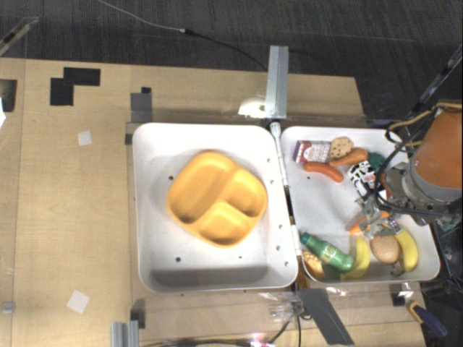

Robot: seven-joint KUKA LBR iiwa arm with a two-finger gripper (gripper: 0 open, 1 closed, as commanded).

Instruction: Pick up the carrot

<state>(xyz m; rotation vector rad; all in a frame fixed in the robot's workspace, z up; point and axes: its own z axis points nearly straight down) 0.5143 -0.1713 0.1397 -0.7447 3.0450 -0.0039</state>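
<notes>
Against the right bin's (434, 270) far side lies the carrot (352, 157), orange, green-topped; the hand's (374, 219) grip cannot be told.

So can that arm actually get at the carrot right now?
Probably yes. The carrot lies uncovered at the far end of the right bin, and the gripper hangs over the same bin. A cookie and a sausage crowd it closely, though.

A single fixed camera looks down at a slant on the bench (65, 215), both white bins (152, 266) mid-frame
</notes>
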